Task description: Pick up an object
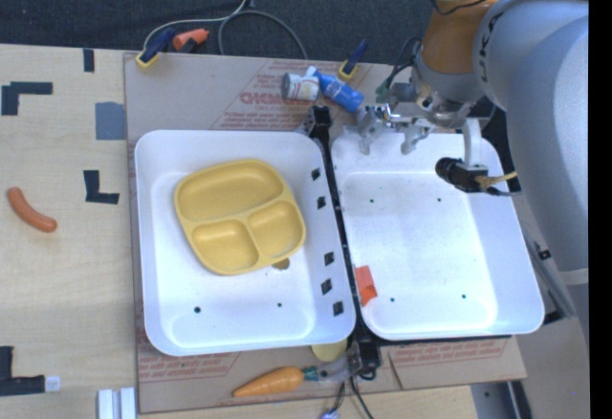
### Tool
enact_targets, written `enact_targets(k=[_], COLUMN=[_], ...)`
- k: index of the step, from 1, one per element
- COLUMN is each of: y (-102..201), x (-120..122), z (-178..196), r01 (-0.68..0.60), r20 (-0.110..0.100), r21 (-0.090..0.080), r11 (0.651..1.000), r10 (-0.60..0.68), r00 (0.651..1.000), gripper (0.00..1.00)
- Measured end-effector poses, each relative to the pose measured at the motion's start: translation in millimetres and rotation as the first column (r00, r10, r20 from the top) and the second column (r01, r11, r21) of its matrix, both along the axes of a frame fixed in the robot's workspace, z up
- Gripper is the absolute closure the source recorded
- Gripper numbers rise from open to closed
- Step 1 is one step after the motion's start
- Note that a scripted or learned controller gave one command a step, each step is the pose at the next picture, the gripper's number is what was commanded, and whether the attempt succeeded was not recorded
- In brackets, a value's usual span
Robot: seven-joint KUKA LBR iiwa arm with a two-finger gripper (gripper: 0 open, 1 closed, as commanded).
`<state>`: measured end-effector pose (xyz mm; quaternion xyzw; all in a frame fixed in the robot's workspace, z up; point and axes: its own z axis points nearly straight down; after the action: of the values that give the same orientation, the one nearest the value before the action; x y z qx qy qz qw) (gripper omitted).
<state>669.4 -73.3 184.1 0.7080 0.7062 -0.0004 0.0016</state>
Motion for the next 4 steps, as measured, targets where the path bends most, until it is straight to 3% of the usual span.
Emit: enact_targets(k=[1,2,3,4], y=[60,-11,78,17], x=[-86,-5,-33,-51], z=[0,0,0,0], r01=[-0.005,-0.001,-0.011,0.002], r20=[-0.009,0.004,-0.004,-0.004], r21=[0.004,-0.001,0.005,0.0], r11=[1.0,1.0,1.0,1.0], r10=[0.005,0.001,0.011,-0.002], r00=[1.0,1.0,1.0,1.0], gripper=[0.0,0.0,0.0,0.0])
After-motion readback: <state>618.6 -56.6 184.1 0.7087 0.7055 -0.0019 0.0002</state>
